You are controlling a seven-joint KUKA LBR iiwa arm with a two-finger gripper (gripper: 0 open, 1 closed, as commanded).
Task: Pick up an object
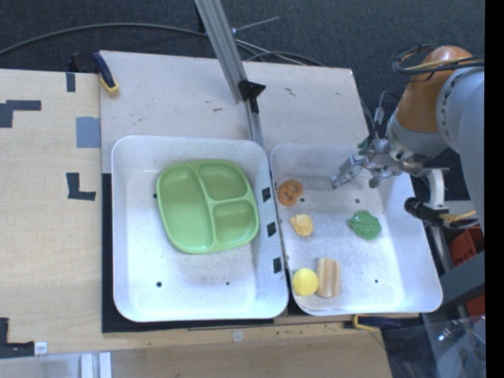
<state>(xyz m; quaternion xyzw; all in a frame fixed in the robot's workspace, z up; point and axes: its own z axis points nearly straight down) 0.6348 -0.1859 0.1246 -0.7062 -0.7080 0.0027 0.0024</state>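
The metal two-finger claw [364, 172] hangs over the upper part of the right shallow white bin [409, 290], its fingers spread apart with nothing between them. The crumpled green leaf-like piece [365, 225] lies just below it — near, not touching. Further left lie a round orange-brown item [290, 192] and a small yellow lump [302, 225]; lower, a yellow ball [305, 281] touches a tan bread-like roll [327, 277]. The left white bin [134, 290] holds a green compartment plate [208, 205].
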